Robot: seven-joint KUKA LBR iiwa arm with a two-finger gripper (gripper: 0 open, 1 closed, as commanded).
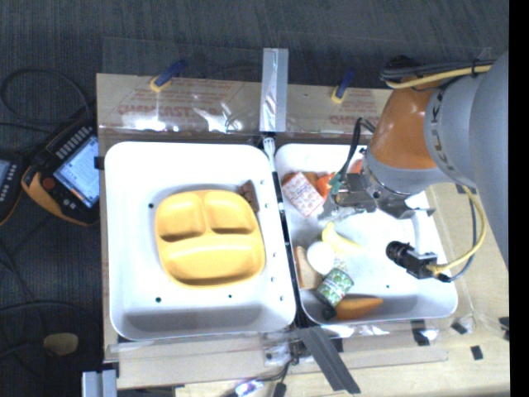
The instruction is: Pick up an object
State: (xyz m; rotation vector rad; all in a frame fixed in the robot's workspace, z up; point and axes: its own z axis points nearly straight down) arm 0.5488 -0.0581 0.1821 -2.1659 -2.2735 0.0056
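Dark carpet surrounds the counter. Reaching step: pincer hovers low, fingers' state I cannot tell; banana just below it; next, descend and close.

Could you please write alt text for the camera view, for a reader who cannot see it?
A grey and orange robot arm reaches into the right white bin, its gripper above small items including a carrot. The left white bin holds a yellow divided tray.

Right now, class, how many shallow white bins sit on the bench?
2. The left bin holds a yellow divided tray. The right bin holds a clutter of small items, with the arm over it, so parts of its floor are hidden.
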